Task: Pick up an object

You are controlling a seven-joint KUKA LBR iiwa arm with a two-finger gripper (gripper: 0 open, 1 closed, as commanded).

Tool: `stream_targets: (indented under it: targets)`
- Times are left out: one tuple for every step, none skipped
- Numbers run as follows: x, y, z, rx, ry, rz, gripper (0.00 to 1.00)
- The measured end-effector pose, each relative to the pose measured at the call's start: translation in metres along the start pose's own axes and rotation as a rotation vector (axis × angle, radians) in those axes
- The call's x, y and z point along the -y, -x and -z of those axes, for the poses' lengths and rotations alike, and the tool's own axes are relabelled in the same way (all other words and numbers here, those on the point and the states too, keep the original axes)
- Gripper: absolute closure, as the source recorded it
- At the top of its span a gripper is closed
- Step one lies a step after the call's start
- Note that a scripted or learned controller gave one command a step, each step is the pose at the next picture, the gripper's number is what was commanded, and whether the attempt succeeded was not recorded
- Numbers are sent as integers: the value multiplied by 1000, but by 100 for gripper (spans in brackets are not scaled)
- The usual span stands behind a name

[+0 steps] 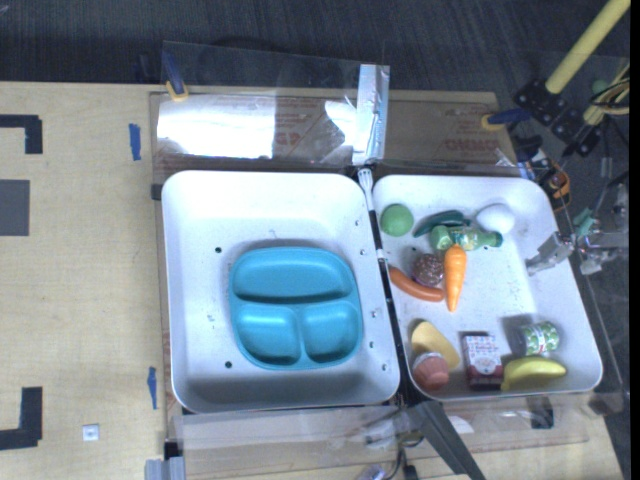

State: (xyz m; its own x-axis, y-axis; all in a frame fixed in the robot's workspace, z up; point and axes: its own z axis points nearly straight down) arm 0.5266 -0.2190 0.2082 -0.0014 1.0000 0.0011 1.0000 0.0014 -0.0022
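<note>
Camera view, looking down on both bins. The left bin (180,268) just has a blue tray (295,303) sitting in the middle. All the pickable stuff is in the right bin (500,288), so that's where the action has to be.

The gripper (562,251) looks to be at the right bin's right rim, roughly level with the carrot (455,276). It's a grey blur against the clutter there, so I honestly can't tell if the claw is wide or narrow. Nothing seems to be in it. My guess is that it's parked at the edge to come in over the open floor of the bin.

Toys are spread in two bunches:
- Back: ball (396,219), a green veg (455,230), and an egg (495,216) right beside the veg.
- Middle: the carrot lies on end across a sausage (413,284), touching it.
- Front: yellow wedge (435,340), red box (481,356), banana (533,371) and can (540,338), all packed close along the wall.

The can and egg are nearest to the gripper, so I'd call those the easy targets. The front row looks awkward, since the neighbours and the bin wall crowd any approach. The carrot and sausage pair could drag each other.

Outside the bins, a yellow pole (590,33) with black clamps sits at the back right, clear of the toys.
</note>
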Motion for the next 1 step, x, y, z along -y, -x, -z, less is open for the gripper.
stream_targets:
  targets:
    - [-41, 3, -85, -3, -2, 375, 0]
